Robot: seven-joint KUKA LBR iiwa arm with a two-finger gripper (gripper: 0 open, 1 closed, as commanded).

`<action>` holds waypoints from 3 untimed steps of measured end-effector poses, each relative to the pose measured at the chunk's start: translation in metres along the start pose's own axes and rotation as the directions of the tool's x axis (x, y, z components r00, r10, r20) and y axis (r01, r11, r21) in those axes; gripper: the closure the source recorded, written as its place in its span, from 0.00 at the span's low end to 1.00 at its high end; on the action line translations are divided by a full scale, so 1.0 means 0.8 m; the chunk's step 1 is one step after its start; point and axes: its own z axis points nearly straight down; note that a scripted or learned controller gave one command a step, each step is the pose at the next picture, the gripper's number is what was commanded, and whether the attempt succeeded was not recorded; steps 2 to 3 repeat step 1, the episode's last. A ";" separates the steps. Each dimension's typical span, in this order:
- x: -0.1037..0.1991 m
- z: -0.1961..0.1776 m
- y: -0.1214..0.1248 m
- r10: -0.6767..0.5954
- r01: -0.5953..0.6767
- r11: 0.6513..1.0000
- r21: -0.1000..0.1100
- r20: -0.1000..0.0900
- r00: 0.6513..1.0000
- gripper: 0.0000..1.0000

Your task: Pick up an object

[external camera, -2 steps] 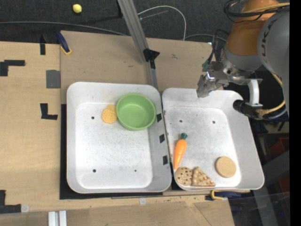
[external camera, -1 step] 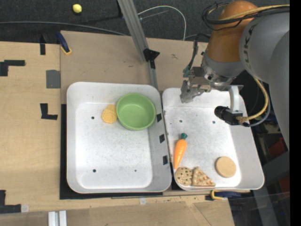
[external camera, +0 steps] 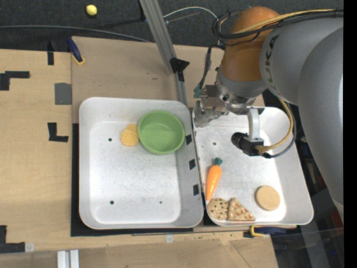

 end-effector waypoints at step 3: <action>0.081 -0.009 -0.001 -0.002 0.002 1.000 -0.002 0.000 1.000 1.00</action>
